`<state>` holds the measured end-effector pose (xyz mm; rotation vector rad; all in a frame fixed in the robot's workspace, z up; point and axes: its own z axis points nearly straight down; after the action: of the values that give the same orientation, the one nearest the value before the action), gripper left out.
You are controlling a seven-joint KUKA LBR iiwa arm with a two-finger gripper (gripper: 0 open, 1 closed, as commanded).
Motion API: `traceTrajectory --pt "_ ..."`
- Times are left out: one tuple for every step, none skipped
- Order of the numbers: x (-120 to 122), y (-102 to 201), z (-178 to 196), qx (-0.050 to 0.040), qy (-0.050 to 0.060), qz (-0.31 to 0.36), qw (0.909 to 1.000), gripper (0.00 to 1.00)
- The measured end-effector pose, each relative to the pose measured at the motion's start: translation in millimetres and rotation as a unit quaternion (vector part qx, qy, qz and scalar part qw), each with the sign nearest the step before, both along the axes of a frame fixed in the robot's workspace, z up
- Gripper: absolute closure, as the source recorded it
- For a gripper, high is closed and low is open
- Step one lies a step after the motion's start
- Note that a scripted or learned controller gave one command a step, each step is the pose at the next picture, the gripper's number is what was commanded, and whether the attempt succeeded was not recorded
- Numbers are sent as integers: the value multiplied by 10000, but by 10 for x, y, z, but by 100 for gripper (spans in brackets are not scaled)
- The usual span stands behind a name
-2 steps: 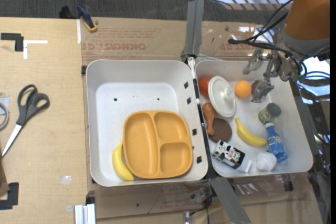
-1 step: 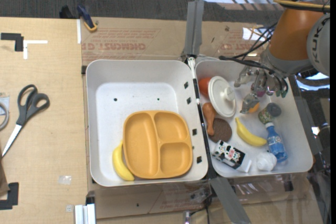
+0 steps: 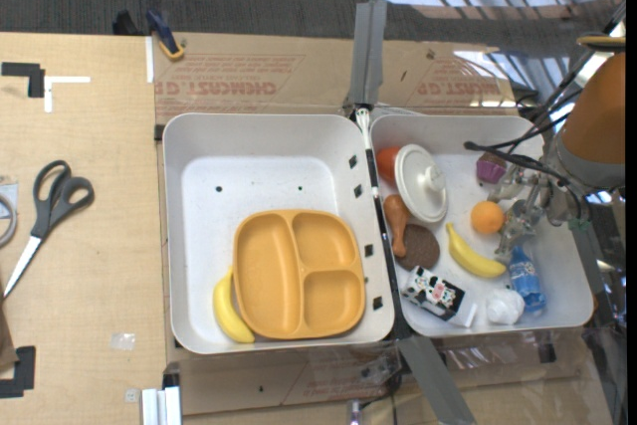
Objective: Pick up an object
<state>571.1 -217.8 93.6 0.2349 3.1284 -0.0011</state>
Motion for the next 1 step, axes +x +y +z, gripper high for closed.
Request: traceTrajectory --pt "-456 13 4 7 -4 -78 10000 0"
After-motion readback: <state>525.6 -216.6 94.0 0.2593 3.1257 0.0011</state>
